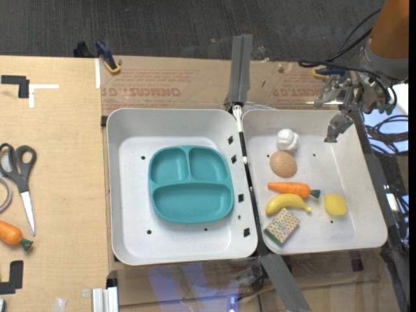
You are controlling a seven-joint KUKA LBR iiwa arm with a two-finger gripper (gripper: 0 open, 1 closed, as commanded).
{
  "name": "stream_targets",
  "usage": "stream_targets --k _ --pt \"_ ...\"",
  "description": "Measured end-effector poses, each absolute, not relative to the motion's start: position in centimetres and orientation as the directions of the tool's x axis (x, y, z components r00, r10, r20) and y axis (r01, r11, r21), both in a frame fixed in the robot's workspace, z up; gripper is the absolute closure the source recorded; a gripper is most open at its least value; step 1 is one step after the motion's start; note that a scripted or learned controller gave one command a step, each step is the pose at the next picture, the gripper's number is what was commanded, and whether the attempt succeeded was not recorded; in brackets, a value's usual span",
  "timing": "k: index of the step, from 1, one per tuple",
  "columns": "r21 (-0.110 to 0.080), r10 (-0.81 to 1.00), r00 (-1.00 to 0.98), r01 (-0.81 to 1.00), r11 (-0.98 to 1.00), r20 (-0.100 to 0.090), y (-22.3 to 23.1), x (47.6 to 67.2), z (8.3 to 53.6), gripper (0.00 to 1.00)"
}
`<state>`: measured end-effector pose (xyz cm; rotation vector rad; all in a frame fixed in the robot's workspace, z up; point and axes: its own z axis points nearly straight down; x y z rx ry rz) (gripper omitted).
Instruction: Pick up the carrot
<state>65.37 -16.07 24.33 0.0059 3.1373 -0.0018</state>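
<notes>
Carrot (290, 188) lies in right bin (364, 194) between egg (283, 164) and banana (286, 204); pincer (338, 127) above far rim, grip state unclear.

Carrot (290, 188) in right bin (364, 194), between egg (283, 164) and banana (286, 204); gripper (337, 127) above far corner.

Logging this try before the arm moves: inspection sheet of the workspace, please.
Surface: two white bins, left bin and right bin, on a wooden bench.
Job's things: carrot lies in the right bin, untouched, between egg and banana.
Clutter: lemon, white garlic-like piece, patterned sponge; teal divided plate in the left bin.
Grippers: gripper over the right bin's far right corner, holding nothing.
Cables: black bundle beside the wrist.
Surroundings: scissors, second carrot on the bench.
</notes>
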Motion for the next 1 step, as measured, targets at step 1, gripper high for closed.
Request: stream_targets --k 1 --pt "-0.001 0.028 -1.0 0.028 1.0 -0.003 -15.16 58.57 9.57 0.0"
